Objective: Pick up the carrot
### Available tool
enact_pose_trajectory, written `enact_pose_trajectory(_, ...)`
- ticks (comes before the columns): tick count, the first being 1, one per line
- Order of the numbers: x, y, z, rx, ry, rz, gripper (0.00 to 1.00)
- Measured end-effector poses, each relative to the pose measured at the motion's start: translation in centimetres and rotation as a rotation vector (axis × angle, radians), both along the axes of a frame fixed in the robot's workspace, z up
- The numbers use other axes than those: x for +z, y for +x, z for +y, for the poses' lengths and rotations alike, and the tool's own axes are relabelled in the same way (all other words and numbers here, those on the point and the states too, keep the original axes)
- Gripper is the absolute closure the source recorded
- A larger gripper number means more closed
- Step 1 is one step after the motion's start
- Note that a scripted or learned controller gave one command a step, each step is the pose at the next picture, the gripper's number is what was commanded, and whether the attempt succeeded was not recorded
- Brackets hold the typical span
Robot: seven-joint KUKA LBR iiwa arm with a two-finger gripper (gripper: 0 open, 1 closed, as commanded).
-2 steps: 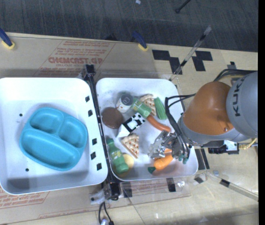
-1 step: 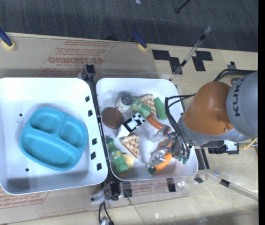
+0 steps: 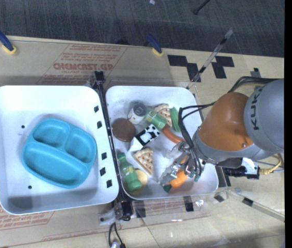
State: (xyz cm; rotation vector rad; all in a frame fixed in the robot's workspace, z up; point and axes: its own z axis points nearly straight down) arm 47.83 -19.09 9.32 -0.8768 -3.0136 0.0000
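**Carrot in right bin, gripper over it**

The carrot [image 3: 178, 179] is being seen at the right bin's [image 3: 208, 186] lower right corner. It is being covered closely by the gripper [image 3: 179, 170]; finger state cannot be told.

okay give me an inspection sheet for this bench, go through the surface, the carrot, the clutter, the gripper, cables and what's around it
Surface: two white bins side by side on a cardboard-covered bench; left bin, right bin.
Job's things: orange carrot low in the right bin's near right corner, right at the gripper.
Clutter: blue divided tray in the left bin; in the right bin a brown disc, a waffle piece, a green bottle, a black-and-white tag, other toy food.
Gripper: gripper down in the right bin by the carrot; finger state cannot be judged.
Cables: black cables looping over the wrist.
Surroundings: blue clamps on the bench's far edge; dark floor beyond.
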Motion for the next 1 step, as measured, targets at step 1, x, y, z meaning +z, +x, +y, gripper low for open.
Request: enact_pose_trajectory(1,1.05,0.19,0.10,0.011,-0.001,-0.001,1.00)
